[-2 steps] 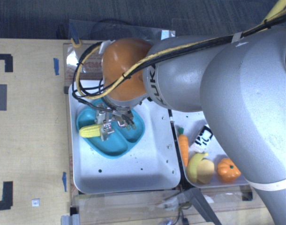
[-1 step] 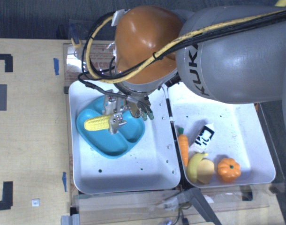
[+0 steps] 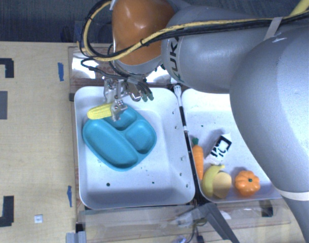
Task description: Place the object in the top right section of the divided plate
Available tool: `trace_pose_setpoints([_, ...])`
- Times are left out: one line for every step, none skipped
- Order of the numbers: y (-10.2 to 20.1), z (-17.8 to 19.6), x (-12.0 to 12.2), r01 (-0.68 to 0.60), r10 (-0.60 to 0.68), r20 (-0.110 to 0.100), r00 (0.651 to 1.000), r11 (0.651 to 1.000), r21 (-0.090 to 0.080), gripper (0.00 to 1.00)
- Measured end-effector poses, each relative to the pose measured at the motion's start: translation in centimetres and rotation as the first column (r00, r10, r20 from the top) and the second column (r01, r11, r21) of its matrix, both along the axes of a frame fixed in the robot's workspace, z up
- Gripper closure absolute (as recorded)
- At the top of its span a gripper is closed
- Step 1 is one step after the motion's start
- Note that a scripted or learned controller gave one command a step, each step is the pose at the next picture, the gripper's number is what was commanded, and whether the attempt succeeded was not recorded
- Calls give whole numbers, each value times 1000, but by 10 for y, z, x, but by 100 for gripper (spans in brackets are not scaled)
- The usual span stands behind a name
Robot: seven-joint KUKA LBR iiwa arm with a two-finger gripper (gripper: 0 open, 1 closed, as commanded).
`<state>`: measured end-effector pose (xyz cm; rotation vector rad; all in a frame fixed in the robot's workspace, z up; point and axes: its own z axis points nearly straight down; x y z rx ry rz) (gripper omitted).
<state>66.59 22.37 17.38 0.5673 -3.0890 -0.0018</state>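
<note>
Nearest the lens was the arm (image 3: 256, 70), grey and bulky, covering most of the right bin (image 3: 195, 110). I could only see that bin's lower left: carrot (image 3: 197, 158) along the divider, banana (image 3: 211, 178) touching a tan fruit (image 3: 223, 184), small pumpkin (image 3: 246, 182) just beside them, black-and-white packet (image 3: 221, 146) above. Whatever else sat there was hidden under the arm.

Left bin (image 3: 159, 186) held the blue divided plate (image 3: 119, 140), turned at an angle, so I judged "top right section" to be the small compartment nearest the gripper, though that was a guess.

Gripper (image 3: 115, 110) hung at the plate's upper edge, fingers closed on one end of the corn (image 3: 100, 112). Corn lay roughly level, sticking out left, over the plate's upper-left rim rather than inside any section. Likely carried by the end to clear the rim. Fingertips blurred into the plate; couldn't tell whether the corn touched it.
</note>
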Motion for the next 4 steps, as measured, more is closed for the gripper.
trace_pose_setpoints([2, -52, 2, -232, 232, 24, 972, 973, 3, 100])
trace_pose_setpoints([3, 110, 3, -487, 487, 19, 873, 873, -2, 100])
trace_pose_setpoints([-6, -18, -10, -664, 664, -2, 748, 748, 4, 100])
trace_pose_setpoints([-5, -12, -7, -664, 664, 8, 748, 748, 0, 0])
